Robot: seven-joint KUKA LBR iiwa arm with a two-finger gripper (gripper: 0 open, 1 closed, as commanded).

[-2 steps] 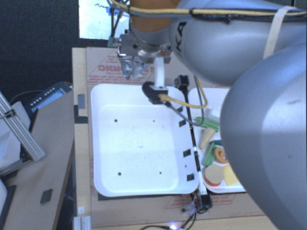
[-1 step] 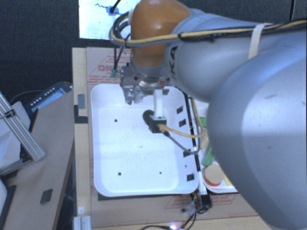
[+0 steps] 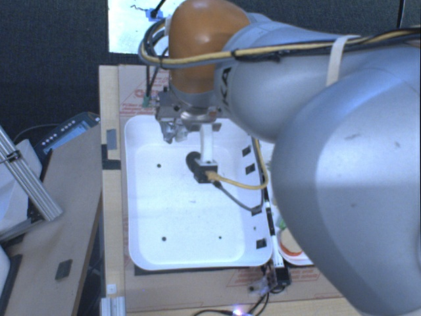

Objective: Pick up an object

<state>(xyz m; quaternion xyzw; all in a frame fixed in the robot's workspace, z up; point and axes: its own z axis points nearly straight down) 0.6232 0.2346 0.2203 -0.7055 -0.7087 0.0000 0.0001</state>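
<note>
While the hand (image 3: pixel 175 131) hangs low over the far end of the left bin (image 3: pixel 152 245), its state, spread or pressed together, cannot be told; a round orange-rimmed object (image 3: pixel 291 246), seemingly in the right bin, peeks beside the arm (image 3: pixel 342 176); best to lift clear, cross over, and descend centred on it.

orange-rimmed pale object (image 3: pixel 293 249), beside white bin (image 3: pixel 141 196); partly under arm (image 3: pixel 342 150)

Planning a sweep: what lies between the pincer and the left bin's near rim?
Camera view: just bare white floor with small dark specks between pincer and rim.
</note>
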